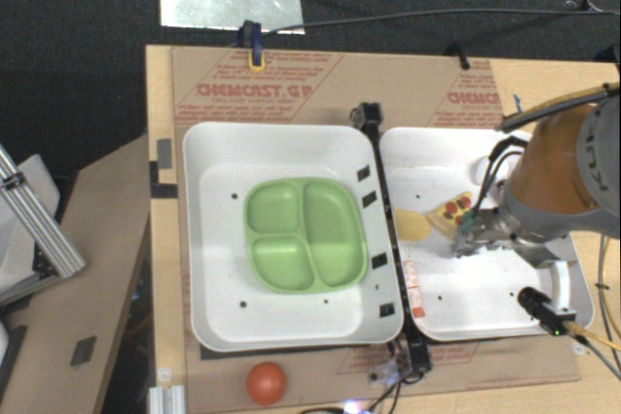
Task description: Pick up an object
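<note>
We look down at a slant on two shallow white plastic bins set side by side on a board-covered bench. The left bin (209, 208) holds a pale green plastic plate divided into four compartments (305, 235), lying flat near its middle. The right bin (437, 305) holds the things we might pick up: a pale yellow rounded piece (411, 226) near the bin's left wall, and just beside it, to its right, a small flat item patterned in yellow and red (452, 209).

The grey arm with its orange band (553, 172) reaches in from the right. Its gripper (470, 234) sits low over the right bin, just beside the patterned item; we cannot tell whether the fingers are spread or closed, and nothing shows between them.

We judge the patterned item the likely target. It looks light and thin, perhaps a toy food piece, so it should lift easily but may slide on the smooth bin floor. Its long axis seems to run from lower left to upper right, though it is small and partly hidden by the gripper. Closing across its narrow width would seem best.

An orange-red ball (266, 382) rests on the bench below the left bin, outside both bins.
</note>
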Tool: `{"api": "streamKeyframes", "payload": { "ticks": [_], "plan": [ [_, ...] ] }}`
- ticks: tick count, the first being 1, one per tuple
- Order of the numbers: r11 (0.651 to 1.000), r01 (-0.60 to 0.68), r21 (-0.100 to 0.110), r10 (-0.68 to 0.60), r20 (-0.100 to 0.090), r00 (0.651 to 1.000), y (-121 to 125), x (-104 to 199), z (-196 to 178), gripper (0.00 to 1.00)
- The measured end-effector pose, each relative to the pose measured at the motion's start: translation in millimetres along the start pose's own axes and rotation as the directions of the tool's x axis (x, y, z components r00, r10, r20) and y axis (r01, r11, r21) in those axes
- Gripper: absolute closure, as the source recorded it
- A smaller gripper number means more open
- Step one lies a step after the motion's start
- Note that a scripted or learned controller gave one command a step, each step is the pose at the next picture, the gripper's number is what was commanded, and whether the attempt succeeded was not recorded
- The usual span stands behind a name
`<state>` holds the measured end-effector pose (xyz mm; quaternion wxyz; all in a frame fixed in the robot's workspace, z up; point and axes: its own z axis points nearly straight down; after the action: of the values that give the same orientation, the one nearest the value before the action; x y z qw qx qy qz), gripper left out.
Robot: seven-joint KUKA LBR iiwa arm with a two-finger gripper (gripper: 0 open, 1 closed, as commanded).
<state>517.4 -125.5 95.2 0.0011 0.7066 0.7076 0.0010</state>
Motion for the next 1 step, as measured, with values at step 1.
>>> {"api": "streamKeyframes", "payload": {
  "ticks": [1],
  "plan": [
    [1.000, 0.002, -0.001, -0.002, 0.001, 1.000, -1.9, 3.7, -44.0, 1.00]
  ]
}}
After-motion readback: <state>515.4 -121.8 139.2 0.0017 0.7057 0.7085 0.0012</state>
